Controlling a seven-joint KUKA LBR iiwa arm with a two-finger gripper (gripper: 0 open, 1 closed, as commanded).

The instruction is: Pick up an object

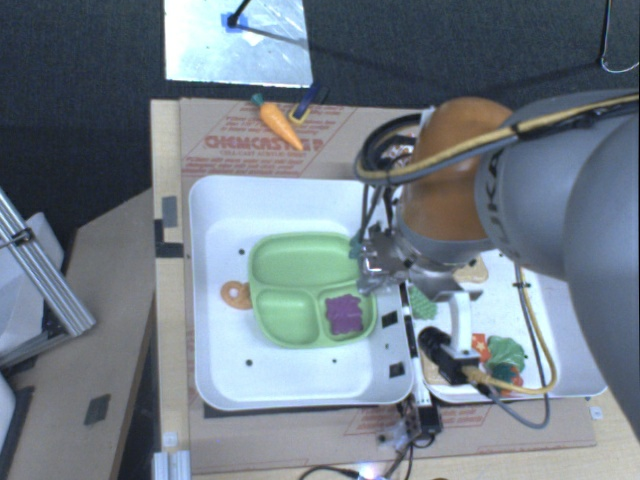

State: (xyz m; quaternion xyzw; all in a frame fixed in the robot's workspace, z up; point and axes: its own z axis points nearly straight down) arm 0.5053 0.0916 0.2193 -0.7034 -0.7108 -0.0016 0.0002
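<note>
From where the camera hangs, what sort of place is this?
Probably a robotics lab test bench. A grey arm reaches over two white bins, with toy items like a green divided plate and a plastic carrot, plus loose cabling.

we see two bins side by side on the bench; the left bin [215, 368] holds a tray [300, 268] at its middle; a grape bunch [344, 314] lies in the tray's lower right compartment; a ring [236, 294] lies just left of the tray, on the bin floor; the arm [520, 188] reaches in from the right over the right bin [575, 380]; a carrot [280, 125] lies behind the bins, on the cardboard [225, 148]; a plate [235, 28] lies further back.
</note>
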